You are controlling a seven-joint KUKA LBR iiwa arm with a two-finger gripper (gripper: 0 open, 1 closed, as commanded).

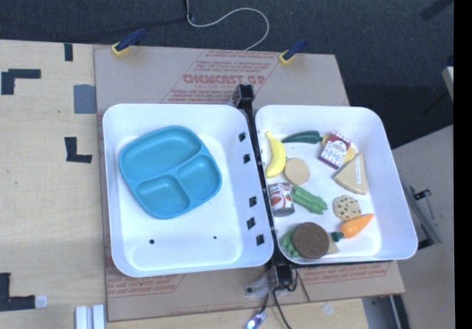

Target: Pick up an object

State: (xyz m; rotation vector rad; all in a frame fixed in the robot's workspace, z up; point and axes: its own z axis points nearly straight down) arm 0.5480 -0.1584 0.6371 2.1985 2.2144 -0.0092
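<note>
Right-hand shallow white bin [383, 136] holding the pickable toy foods, with the curved yellow plastic banana [275, 156] against its left wall, long axis running top to bottom, near the arm's right-side entry; gripper state cannot be told.

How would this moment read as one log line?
left bin: blue plate | right bin: banana, carrot, cookie, can | nothing picked yet

cardboard sheet [221, 77] under both bins, printed red | yellow-blue clamps [127, 41] and [293, 49] on its far edge | white cable [221, 20] looping over dark floor | wooden bench [44, 195] with black tape marks
</note>
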